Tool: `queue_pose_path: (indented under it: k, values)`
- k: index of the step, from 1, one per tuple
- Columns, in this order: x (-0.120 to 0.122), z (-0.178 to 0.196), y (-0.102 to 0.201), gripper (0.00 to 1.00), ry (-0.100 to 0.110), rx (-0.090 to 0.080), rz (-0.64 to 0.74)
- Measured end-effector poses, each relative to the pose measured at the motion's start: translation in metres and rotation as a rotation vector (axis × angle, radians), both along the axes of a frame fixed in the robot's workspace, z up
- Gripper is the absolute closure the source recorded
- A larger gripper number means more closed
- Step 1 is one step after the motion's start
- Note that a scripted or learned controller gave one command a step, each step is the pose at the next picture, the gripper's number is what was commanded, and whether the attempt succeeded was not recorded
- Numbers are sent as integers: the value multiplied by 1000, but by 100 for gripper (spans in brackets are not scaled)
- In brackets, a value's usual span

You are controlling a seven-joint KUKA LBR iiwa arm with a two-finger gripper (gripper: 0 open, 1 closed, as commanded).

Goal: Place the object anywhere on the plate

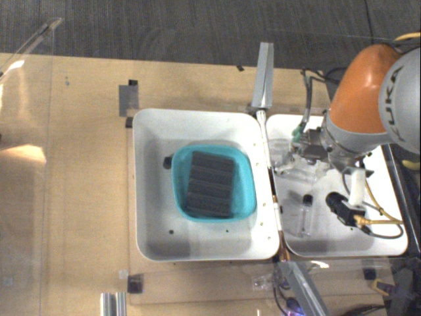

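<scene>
Nearest, along the front of the wooden surface (66, 242), sit two white bins side by side. Left bin (151, 236): a turquoise plate (245, 183) lies at its centre, and a dark ribbed block (209, 183) rests flat on that plate, inside its rim. Right bin (329, 245): a small clear vial (306, 212) lies on the floor. Above it the gripper (299, 157) hangs over the bin's back left part, away from the block; whether it is wide or narrow cannot be told. Beyond lies grey carpet (164, 12).
</scene>
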State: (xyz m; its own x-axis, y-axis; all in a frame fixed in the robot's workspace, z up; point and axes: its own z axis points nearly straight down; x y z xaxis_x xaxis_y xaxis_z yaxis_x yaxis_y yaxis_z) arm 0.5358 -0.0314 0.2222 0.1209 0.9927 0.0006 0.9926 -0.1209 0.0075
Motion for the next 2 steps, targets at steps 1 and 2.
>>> queue_pose_path:
  k: [1,2]
  values:
    - [-16,148,-35,0,-5,-1,-16]
    - [-47,215,-95,0,-7,-3,-73]
